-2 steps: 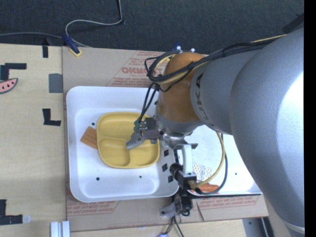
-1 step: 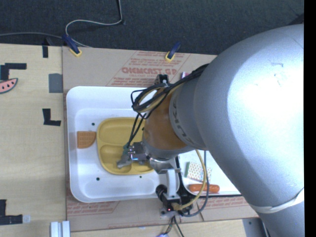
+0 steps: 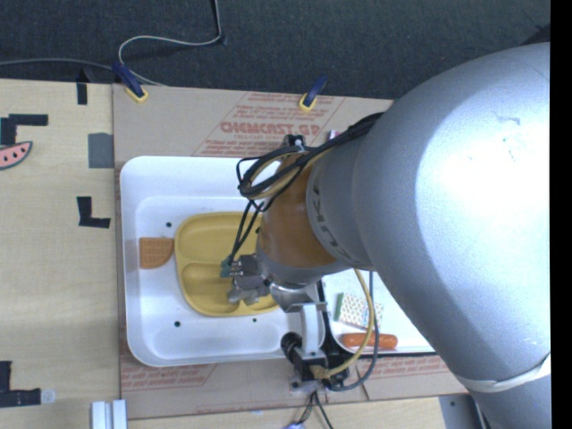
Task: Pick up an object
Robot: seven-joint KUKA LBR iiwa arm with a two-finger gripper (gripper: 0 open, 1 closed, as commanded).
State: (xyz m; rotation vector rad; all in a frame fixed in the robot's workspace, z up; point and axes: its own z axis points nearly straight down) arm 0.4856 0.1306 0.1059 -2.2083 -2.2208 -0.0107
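2 blue-yellow clamps (image 3: 131, 82), black cable (image 3: 170, 39), possibly cardboard (image 3: 268, 123)

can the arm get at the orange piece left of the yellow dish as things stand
Probably yes: the orange piece lies bare on the bin floor beside the yellow dish, nothing over it, and the arm hangs just right of it.

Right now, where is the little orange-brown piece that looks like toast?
The small orange-brown flat piece lies in the left white bin, near its left wall, just left of the yellow plastic dish and apart from the grey arm.
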